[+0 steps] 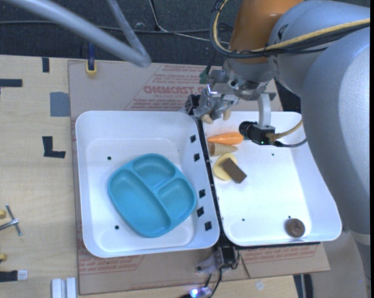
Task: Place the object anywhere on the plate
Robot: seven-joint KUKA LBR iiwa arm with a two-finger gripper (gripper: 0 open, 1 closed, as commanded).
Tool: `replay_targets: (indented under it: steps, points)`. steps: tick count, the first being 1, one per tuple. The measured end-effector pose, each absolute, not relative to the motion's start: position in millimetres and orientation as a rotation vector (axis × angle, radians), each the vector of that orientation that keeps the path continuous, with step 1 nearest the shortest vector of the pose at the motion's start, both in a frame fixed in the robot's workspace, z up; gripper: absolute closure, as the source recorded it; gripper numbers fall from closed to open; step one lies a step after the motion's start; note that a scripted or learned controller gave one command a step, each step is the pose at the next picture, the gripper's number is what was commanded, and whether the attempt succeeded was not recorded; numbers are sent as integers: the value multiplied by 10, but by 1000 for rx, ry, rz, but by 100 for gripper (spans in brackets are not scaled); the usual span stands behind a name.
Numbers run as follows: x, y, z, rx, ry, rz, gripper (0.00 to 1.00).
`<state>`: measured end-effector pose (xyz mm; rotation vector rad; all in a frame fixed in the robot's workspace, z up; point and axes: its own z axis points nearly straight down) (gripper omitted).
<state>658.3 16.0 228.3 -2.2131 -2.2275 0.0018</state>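
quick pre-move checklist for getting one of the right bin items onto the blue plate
1. Blue three-compartment plastic plate lies flat in the left white bin: ok.
2. Plate compartments bare: ok.
3. Orange carrot-shaped toy in the right white bin, unobstructed: ok.
4. Yellow-and-brown wedge lies apart from the carrot: ok.
5. Gripper sits above the bins' far edge, by the divider, not over an object: not ok.
6. Object in grasp: cannot tell.
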Motion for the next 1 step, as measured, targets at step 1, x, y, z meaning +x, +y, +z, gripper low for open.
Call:
replay_targets:
  steps: [1]
  points:
    - [6607,712,2359,-2214,-2227,0,100]
